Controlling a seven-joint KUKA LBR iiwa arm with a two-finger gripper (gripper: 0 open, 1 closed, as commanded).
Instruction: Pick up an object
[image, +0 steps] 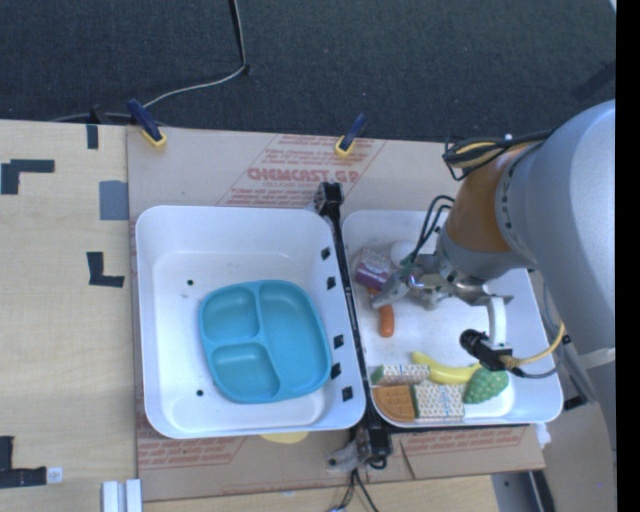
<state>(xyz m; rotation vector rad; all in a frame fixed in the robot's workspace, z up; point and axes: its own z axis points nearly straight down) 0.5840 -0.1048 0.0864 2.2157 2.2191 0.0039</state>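
Note:
My gripper (402, 288) is low in the right bin (530, 400), near its upper left part, and its fingers look spread apart. It sits just right of a purple object (371, 270) and above a small orange carrot (386, 321). Nothing shows between the fingers. A yellow banana (445, 370), a green toy (486, 384) and a toast-like piece (396, 401) beside a patterned flat item (438, 400) lie along the bin's front. The arm hides the bin's upper right.
The left bin (160, 300) holds a blue divided plate (264, 338). A black divider (340, 290) separates the bins. Cardboard lies under both bins, held by yellow clamps at the back. A cable runs across the dark floor.

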